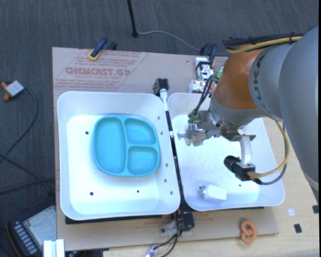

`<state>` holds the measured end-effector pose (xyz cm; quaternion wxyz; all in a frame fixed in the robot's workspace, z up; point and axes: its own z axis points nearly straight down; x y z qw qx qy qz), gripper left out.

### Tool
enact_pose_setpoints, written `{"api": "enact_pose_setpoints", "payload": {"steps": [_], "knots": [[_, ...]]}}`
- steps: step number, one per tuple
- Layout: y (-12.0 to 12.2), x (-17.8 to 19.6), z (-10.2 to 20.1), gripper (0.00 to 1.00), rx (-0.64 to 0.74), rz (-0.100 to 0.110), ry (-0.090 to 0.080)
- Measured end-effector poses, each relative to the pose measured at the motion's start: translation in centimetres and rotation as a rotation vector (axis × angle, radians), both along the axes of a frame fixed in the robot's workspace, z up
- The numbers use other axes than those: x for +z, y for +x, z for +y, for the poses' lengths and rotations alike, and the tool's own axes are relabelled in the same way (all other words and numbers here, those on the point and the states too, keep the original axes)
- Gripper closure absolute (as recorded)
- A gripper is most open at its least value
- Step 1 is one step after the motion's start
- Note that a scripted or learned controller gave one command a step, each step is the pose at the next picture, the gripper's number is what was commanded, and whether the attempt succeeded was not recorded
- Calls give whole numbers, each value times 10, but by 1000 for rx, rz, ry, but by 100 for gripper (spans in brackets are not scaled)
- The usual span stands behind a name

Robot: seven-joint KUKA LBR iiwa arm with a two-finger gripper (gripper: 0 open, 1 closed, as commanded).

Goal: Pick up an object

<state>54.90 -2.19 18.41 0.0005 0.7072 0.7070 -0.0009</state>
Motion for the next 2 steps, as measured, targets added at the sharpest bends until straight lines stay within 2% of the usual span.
{"api": "enact_pose_setpoints", "payload": {"steps": [1, 2], "knots": [[-63, 0, 39, 100, 1, 3, 2], [-45, 0, 25, 100, 1, 1, 1]]}}
